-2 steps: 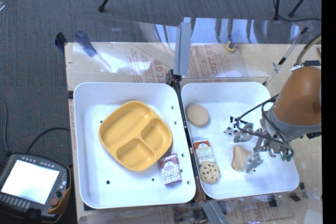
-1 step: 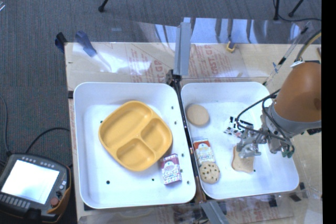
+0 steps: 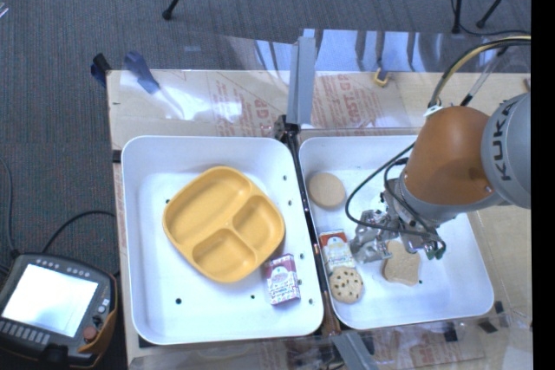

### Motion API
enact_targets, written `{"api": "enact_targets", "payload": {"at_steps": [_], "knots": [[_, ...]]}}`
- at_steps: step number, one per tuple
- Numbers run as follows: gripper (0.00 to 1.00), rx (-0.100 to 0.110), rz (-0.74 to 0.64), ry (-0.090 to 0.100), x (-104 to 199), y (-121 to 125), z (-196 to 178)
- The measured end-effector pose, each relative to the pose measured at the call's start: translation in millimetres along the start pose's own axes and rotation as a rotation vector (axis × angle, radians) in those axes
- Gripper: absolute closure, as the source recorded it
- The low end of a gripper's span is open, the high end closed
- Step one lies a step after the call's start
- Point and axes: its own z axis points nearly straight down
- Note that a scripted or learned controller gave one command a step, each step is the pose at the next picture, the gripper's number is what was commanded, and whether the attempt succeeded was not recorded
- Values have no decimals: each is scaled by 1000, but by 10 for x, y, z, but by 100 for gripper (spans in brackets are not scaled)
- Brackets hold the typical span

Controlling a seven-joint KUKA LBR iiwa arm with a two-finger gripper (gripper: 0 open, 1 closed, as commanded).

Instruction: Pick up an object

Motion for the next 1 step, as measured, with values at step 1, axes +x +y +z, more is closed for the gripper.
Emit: {"api": "enact_targets", "payload": {"at_steps": [1], "knots": [[100, 3, -235, -4, -346, 207, -17]]}}
